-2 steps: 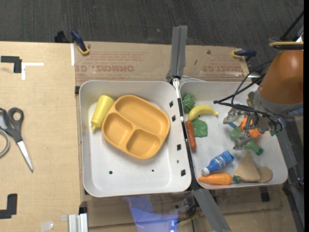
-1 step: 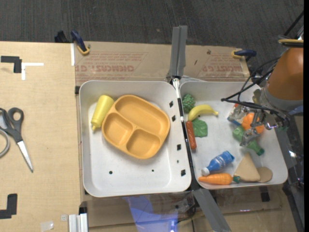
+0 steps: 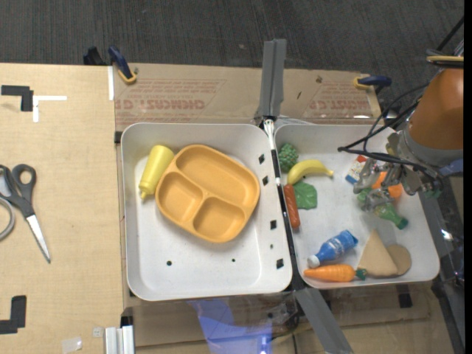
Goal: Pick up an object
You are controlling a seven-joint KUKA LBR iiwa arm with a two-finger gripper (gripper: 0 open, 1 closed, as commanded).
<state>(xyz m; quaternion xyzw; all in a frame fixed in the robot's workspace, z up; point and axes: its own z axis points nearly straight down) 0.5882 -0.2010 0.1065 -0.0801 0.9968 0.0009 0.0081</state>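
Gripper [image 3: 377,185] sits low over the right bin [image 3: 346,133] at its 3 o'clock edge, just above a green bottle [image 3: 387,214]; can't tell its state, clutter hides it. Nothing visibly held. At bin's 12: banana [image 3: 310,170], broccoli [image 3: 287,155]. At 9: sausage [image 3: 292,206], green leaf [image 3: 305,195]. At 6: blue-capped bottle [image 3: 333,248], carrot [image 3: 334,273], tan wedge [image 3: 376,257]. Left bin [image 3: 195,282]: orange divided plate [image 3: 206,192], yellow bottle [image 3: 155,169]. Scissors [image 3: 26,203] on table at 9. Cardboard [image 3: 181,102] print is mirrored, unreadable.

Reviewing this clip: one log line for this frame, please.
arm: over right bin | gripper: low by green bottle, grasp unclear | left bin: orange tray, yellow bottle
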